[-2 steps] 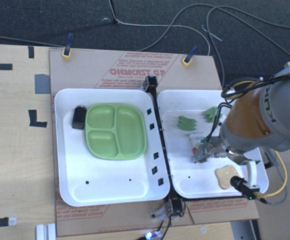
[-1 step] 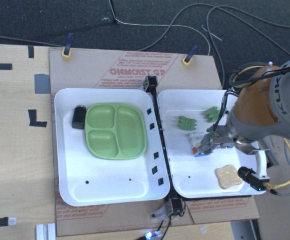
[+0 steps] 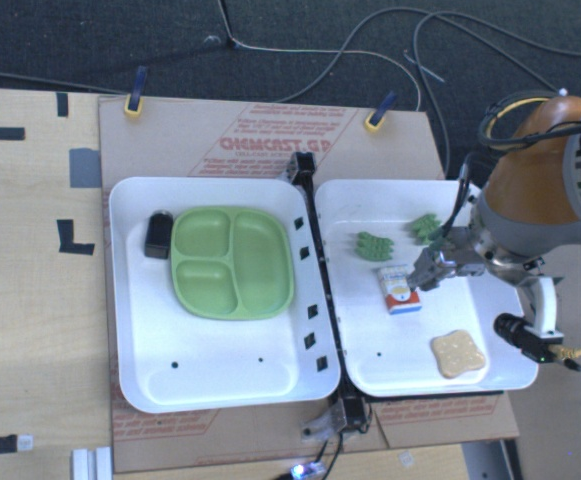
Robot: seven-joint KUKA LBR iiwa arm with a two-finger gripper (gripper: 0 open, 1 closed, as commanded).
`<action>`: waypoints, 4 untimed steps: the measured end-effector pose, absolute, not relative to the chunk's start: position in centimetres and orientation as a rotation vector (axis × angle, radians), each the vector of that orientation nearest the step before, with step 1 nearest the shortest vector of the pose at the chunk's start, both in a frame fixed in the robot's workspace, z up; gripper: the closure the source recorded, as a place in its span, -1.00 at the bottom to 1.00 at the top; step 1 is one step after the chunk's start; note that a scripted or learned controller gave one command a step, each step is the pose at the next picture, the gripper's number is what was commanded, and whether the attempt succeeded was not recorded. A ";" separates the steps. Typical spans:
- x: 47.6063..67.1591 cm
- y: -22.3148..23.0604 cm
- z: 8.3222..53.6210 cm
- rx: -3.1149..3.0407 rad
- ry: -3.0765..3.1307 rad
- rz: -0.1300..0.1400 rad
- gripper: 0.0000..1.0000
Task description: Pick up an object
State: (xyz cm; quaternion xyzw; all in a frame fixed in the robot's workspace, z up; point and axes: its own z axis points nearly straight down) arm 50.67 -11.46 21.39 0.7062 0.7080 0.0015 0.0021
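Two shallow white bins sit side by side on a cardboard sheet [image 3: 270, 133] that yellow clamps [image 3: 134, 104] pin to the bench at its far edge, presumably to keep the whole setup from sliding as the arm works. The left bin [image 3: 140, 368] carries a green divided plate [image 3: 232, 263] near its middle and a small black block [image 3: 158, 235] just beside the plate, toward the bin's left wall. The right bin [image 3: 370, 363] holds the candidates for picking: a small carton with red and blue print [image 3: 400, 293] near the bin's centre, two green leafy pieces [image 3: 374, 246] and [image 3: 426, 228] toward the far edge, and a tan slice like toast [image 3: 457, 353] near the front right corner. The grey arm with its orange band [image 3: 530, 183] reaches in over the right bin's right wall, and its gripper [image 3: 428, 268] hangs low at the carton's right side, touching it or just short of it; from this slanted overhead view it cannot be told whether the fingers are spread or closed, nor whether anything sits between them. The carton lies on the bin floor, tilted slightly against the bin's edges, so the pick appears to be at the approach stage, not yet a lift. The loose spacing of the pieces in the right bin leaves room around the carton, which should help a clean closing on it alone
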 end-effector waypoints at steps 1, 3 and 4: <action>50.7 -11.1 27.7 2.215 2.220 0.005 1.00; 51.0 -1.3 24.8 2.217 2.229 -0.003 1.00; 50.4 3.9 23.3 2.217 2.230 -0.003 1.00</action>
